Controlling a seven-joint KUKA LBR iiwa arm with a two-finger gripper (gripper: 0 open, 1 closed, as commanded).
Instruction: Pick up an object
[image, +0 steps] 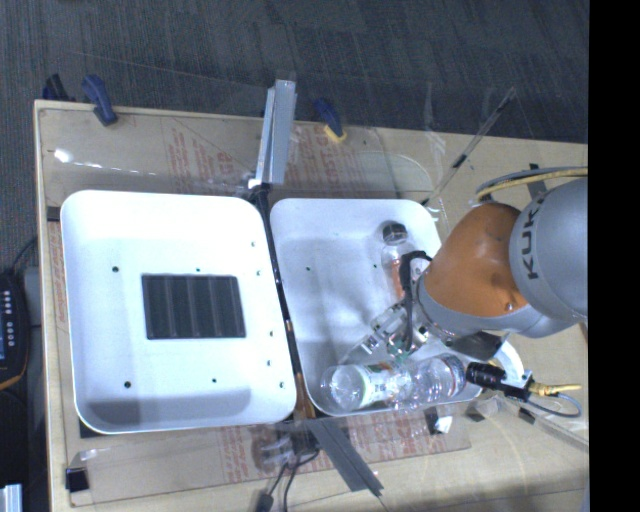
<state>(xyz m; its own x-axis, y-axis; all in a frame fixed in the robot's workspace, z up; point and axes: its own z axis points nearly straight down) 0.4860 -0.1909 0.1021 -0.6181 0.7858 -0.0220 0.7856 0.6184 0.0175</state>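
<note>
A pale bench (150, 135) with red printed lettering carries two shallow white bins side by side, set on a dark carpeted floor; blue clamps (100, 100) grip its far edge. The left bin (90, 250) holds a dark ribbed rectangular panel (193, 306) at its middle, with bare white floor all round it. The right bin (320, 250) has open white floor across its far-left part — its near end is crowded.

A clear plastic bottle (385, 383) lies on its side along the near wall of the right bin, long axis running left to right, its round end pointing left. A second clear bottle (395, 250) lies further back, long axis running near to far, partly hidden by the arm.

The gripper (395, 335) hangs low over the right bin's near right part, just above the lying bottle, under the orange band (475, 275). Whether its fingers are spread or closed cannot be told, for they blur into the clear plastic.
</note>
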